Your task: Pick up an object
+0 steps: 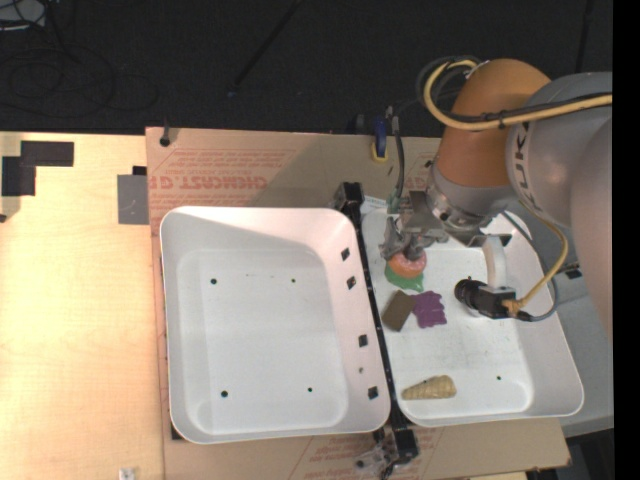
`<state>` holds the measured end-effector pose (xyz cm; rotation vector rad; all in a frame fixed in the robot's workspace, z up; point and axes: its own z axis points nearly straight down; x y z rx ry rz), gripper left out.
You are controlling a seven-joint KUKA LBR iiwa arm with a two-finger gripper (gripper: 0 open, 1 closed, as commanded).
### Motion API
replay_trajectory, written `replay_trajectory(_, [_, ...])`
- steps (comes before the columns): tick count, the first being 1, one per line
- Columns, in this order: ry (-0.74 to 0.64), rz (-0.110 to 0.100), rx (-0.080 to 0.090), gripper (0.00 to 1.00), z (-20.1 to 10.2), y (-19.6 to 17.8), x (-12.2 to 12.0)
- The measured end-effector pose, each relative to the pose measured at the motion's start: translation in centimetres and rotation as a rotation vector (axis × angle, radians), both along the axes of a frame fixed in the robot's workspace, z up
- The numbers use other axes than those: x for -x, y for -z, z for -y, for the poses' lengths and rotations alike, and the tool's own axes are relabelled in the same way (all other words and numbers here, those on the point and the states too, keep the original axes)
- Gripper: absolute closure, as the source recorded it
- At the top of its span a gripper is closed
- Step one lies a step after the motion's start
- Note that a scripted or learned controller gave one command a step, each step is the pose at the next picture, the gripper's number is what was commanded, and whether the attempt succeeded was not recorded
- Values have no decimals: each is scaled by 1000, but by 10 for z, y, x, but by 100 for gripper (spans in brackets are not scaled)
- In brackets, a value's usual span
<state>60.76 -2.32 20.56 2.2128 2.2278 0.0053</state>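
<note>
My gripper [405, 250] reaches down into the back left part of the right bin [530, 388]. Right under its tip sits a round orange and green object [406, 268], touching or nearly touching it. A brown block [398, 311] lies just in front of that, and a purple piece [430, 309] lies beside the block on its right. A tan cone-shaped object [430, 388] rests near the front edge of the same bin.
The left bin [190, 268] stands beside the right one, with a black clip strip [362, 298] along the shared wall. Brown cardboard [250, 173] lies under both bins, on a pale wooden bench [70, 318].
</note>
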Motion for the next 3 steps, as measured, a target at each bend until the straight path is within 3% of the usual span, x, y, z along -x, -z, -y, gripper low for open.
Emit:
replay_trajectory(1, [2, -7, 0, 100, -53, 20, -9])
replay_trajectory(2, [4, -2, 0, 100, -69, -32, -12])
replay_trajectory(3, [1, -3, -1, 100, -130, -88, 18])
